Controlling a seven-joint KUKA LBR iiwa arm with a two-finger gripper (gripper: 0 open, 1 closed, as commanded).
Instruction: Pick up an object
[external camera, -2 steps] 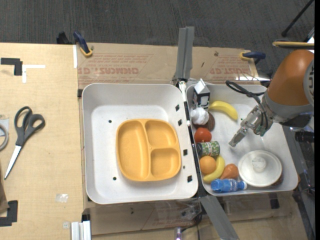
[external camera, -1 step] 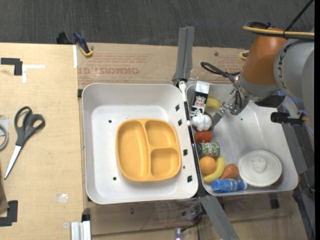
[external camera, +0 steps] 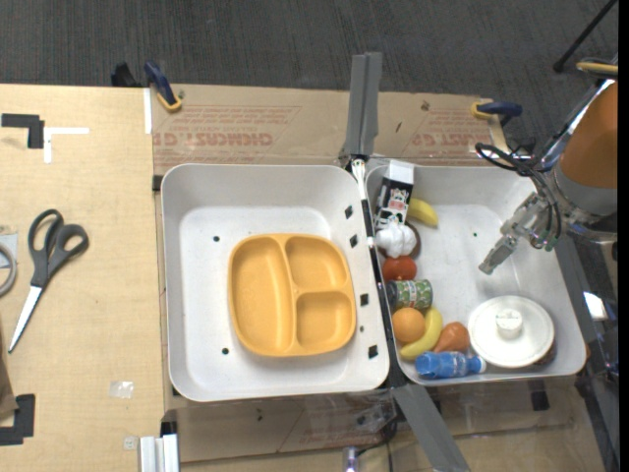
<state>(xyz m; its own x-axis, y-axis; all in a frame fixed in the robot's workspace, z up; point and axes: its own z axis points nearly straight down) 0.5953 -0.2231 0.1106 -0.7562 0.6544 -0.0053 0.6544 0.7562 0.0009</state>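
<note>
The right bin (external camera: pixel 462 226) holds a row of objects along its left wall. From back to front they are a white and black box (external camera: pixel 395 193), a small banana (external camera: pixel 423 212), a white garlic-like bulb (external camera: pixel 394 237), a red tomato (external camera: pixel 399 268), a green can (external camera: pixel 411 293), an orange (external camera: pixel 407 324), a larger banana (external camera: pixel 426 334) and a blue bottle (external camera: pixel 448 365). A white round dish (external camera: pixel 511 330) sits at the front right. My gripper (external camera: pixel 491 261) hangs over the bare floor of this bin, right of the row and behind the dish, with nothing seen in it.
The left bin (external camera: pixel 187 264) holds a yellow divided plate (external camera: pixel 292 293). Scissors (external camera: pixel 44 264) lie on the wooden bench at far left. Blue clamps (external camera: pixel 162 85) pin the cardboard behind the bins. The arm's orange band (external camera: pixel 595 141) rises at the right edge.
</note>
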